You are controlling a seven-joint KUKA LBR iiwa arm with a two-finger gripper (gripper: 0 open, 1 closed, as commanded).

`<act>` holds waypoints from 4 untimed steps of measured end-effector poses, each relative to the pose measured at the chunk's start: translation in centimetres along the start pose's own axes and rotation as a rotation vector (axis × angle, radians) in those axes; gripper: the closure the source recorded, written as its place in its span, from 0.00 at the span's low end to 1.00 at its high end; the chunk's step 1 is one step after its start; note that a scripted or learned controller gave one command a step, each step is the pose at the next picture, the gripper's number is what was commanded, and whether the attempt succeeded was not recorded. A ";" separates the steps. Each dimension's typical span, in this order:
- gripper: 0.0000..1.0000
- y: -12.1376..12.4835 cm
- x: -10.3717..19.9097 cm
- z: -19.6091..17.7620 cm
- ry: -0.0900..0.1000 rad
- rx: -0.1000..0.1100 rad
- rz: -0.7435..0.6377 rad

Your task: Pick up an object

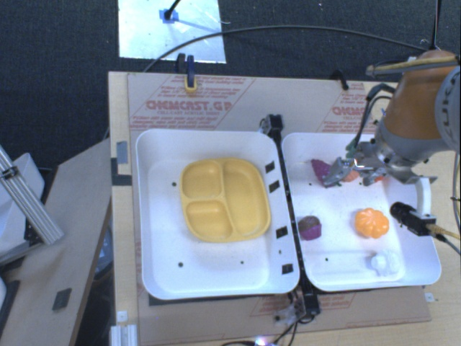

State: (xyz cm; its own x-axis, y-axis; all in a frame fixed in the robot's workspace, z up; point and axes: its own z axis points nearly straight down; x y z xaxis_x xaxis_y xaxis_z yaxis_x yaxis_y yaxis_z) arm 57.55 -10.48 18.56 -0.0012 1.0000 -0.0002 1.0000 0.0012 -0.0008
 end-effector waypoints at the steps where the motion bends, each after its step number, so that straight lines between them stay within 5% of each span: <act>1: 0.00 0.0 0.0 4.2 0.001 0.001 0.000; 2: 0.00 -0.1 -0.1 10.4 0.001 0.002 0.000; 3: 1.00 0.0 -0.2 9.0 0.000 -0.004 0.001; 4: 1.00 -0.2 -0.8 4.4 -0.001 -0.005 0.002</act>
State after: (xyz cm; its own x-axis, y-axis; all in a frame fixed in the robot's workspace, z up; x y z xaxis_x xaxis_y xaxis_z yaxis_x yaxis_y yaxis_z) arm 57.33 -11.30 14.11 0.0010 1.0000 -0.0009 1.0000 -0.0010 0.0045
